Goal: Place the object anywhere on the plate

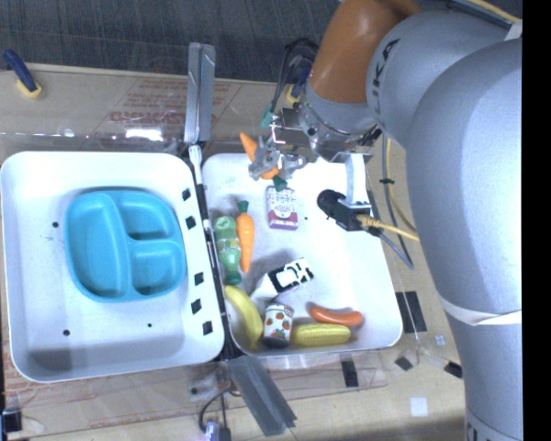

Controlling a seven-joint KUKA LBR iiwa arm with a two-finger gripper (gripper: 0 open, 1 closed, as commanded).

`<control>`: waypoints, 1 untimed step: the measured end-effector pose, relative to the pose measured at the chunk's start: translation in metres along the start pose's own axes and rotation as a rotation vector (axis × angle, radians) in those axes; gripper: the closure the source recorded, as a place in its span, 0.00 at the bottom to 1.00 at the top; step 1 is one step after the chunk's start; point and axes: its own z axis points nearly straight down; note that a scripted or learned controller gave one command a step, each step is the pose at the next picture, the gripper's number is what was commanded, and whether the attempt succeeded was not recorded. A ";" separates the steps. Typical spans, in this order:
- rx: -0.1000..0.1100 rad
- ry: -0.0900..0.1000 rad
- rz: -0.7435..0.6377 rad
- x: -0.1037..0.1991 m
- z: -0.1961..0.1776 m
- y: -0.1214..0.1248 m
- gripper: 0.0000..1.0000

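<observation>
Orange, the small carrot (249,144) we see clamped between the gripper (267,157) fingers slants up-left, over the right bin's (372,274) top-left corner. Below lie a pouch (282,207), another carrot (245,235), a green bottle (227,243). Our blue plate (126,243) sits in the left bin (28,274).

The blue plate (124,243) lies open from above in the left bin (28,338). Toy food crowds the right bin's (372,274) left and near edges; its middle-right floor is bare.
</observation>
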 end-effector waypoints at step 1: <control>-0.006 -0.001 0.226 -0.057 -0.018 0.033 1.00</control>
